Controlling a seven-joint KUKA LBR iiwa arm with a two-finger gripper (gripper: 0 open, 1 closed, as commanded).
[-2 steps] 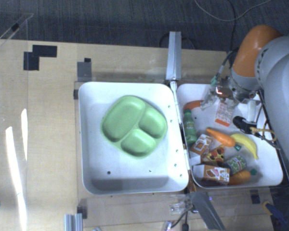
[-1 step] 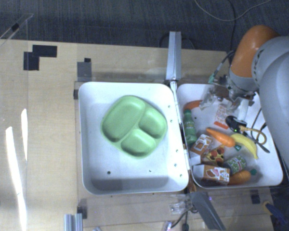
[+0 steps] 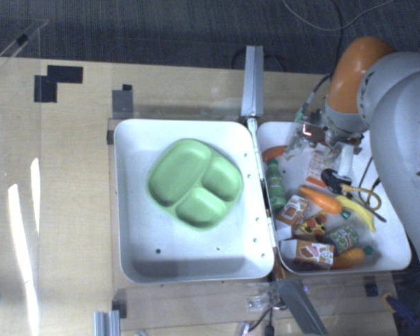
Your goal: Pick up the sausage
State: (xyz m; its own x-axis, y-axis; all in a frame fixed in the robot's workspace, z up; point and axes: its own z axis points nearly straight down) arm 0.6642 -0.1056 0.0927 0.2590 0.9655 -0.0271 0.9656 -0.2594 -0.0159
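A reddish-brown sausage (image 3: pixel 271 152) lies at the far left of the right bin (image 3: pixel 399 247), partly hidden against the bin's wall. My gripper (image 3: pixel 299 144) hangs over the far end of that bin, just right of the sausage and pointing down. Nothing shows between it and the sausage that tells whether they touch. The arm's orange band (image 3: pixel 357 68) and grey body come in from the right and cover the bin's far right side.
The right bin also holds a green bottle (image 3: pixel 274 185), a carrot (image 3: pixel 320 199), a banana (image 3: pixel 357 211), small cartons (image 3: pixel 313 252) and an orange item (image 3: pixel 350 258). A green divided plate (image 3: pixel 194 182) sits in the left bin (image 3: pixel 136 257).
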